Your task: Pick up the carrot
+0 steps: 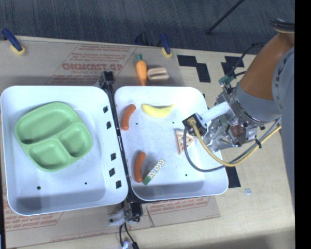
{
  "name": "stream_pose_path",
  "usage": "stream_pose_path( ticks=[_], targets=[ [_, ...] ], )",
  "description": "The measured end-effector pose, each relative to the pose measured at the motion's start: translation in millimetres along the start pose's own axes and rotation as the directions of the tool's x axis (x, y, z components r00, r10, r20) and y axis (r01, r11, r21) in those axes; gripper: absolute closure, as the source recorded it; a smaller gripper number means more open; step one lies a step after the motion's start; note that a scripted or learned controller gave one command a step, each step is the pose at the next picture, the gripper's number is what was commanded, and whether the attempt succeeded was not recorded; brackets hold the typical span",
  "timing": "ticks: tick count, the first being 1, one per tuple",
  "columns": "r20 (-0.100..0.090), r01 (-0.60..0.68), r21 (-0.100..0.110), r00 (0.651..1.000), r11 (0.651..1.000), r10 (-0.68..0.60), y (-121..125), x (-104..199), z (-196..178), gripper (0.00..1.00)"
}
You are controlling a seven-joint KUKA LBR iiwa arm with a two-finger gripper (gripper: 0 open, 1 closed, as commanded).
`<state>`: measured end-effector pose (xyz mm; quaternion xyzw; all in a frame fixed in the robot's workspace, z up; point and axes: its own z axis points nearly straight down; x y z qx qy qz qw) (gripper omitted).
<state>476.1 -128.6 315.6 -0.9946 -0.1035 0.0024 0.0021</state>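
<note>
Carrot [140,70] lies on the desk [259,211] outside both bins, in the upper middle of the frame, just above the top rim of the right bin [166,139]. Its green top points toward the upper edge. A small bun [157,74] sits just beside it on the right.

The hand [217,134] hovers over the right edge of the right bin, well apart from the carrot. Whether it is released or clenched cannot be told from this view.

The step in hand looks like the approach. To do it well, the hand should travel up and left across the bin, clear its rim, and come down over the carrot's orange middle. It should close across the narrow width, keeping toward the left side so the bun is not nudged or caught.
</note>
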Motion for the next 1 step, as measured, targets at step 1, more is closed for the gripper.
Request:
stream_pose_path(
  ticks=[1],
  targets=[
    [-0.002,0.000,-0.003,1.000,1.000,0.000,-68.2,14.7,-56.9,1.00]
  ],
)
